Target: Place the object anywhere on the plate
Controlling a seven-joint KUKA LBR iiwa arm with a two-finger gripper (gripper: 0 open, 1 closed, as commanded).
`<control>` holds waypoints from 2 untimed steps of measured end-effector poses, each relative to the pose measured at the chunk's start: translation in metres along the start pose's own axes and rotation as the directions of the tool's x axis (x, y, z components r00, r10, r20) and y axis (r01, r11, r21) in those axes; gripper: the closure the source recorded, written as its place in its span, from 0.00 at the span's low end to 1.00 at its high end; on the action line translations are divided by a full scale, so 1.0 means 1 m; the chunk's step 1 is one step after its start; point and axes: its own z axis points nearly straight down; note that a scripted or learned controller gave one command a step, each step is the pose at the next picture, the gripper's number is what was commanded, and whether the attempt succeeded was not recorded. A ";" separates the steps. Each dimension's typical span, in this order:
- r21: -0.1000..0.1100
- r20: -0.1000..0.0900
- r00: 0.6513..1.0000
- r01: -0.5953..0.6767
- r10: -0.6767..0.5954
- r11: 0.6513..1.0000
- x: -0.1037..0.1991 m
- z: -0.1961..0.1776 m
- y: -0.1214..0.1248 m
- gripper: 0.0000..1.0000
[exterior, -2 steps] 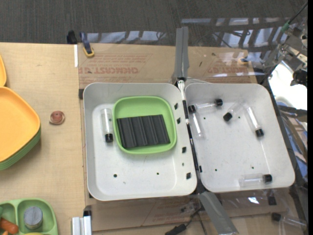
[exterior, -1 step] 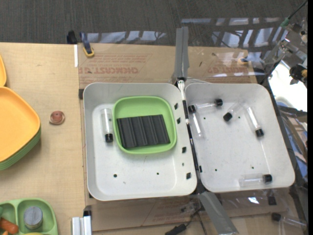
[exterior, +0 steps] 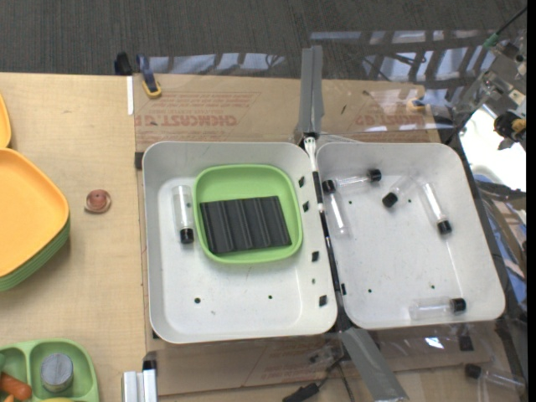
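Wooden tabletop (exterior: pixel 100 141) carries two white bins; the left bin (exterior: pixel 167 308) holds a green plate (exterior: pixel 247 182) with a dark ribbed insert and one clear tube (exterior: pixel 182 212) lying just beside the plate's left edge. Five more tubes lie scattered in the right bin (exterior: pixel 402 275). Tool state: cannot tell.

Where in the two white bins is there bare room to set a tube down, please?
The left bin is bare along its front, below the green plate; a tube fills the strip left of the plate. The right bin is open in its middle, ringed by tubes at the back, the left edge, the right and the front corner.
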 end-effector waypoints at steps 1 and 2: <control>-0.001 -0.001 0.999 -0.043 0.043 0.999 -0.002 0.015 0.004 0.00; -0.001 -0.002 0.993 -0.116 0.116 0.993 -0.003 0.010 -0.004 0.00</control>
